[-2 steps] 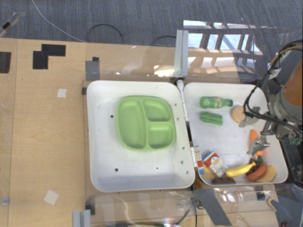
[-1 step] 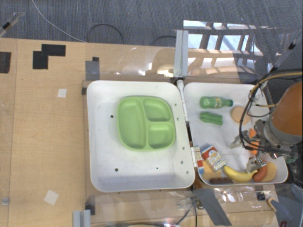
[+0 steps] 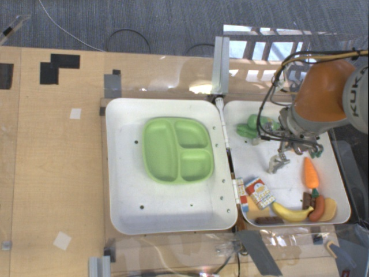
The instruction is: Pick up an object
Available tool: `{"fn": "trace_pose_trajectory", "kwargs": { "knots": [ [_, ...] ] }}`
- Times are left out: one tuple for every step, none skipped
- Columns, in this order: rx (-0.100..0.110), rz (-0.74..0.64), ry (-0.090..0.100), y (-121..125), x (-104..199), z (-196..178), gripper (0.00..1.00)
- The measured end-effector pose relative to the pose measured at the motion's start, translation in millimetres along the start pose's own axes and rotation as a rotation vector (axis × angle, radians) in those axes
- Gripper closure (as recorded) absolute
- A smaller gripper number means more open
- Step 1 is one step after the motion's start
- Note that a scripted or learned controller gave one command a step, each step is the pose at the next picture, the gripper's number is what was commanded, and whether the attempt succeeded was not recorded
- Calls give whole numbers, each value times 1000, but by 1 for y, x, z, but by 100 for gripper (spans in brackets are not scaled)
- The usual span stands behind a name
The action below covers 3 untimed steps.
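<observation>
My gripper [image 3: 279,164] hangs over the middle of the right bin [image 3: 340,172], below the arm's orange band [image 3: 322,94]. It is just above the bare white floor, and I see nothing held in it. An orange carrot [image 3: 311,173] lies a little to its right. A green leafy toy [image 3: 248,126] lies to its upper left. Toward the front are a small printed box [image 3: 259,193], a yellow banana [image 3: 290,213], a brown bar [image 3: 268,220] and a reddish sausage on a bun [image 3: 322,208].
The left bin [image 3: 124,206] bears a green divided plate [image 3: 176,150]. A raised divider [image 3: 226,154] separates the two bins. Black cables [image 3: 271,105] loop from the arm over the right bin's back. Wooden bench surface [image 3: 52,172] extends left.
</observation>
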<state>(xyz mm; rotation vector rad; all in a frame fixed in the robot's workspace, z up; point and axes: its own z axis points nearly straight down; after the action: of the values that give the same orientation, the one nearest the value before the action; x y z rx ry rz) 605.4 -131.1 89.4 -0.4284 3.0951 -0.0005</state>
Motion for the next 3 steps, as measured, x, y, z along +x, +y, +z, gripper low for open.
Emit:
{"fn": "trace_pose_trajectory", "kwargs": {
  "knots": [
    [-15, 107, 45, -23, -39, 2, 0],
    [2, 101, 7, -38, -19, 2, 0],
    [4, 43, 6, -52, 51, -1, 0]
  ]
}}
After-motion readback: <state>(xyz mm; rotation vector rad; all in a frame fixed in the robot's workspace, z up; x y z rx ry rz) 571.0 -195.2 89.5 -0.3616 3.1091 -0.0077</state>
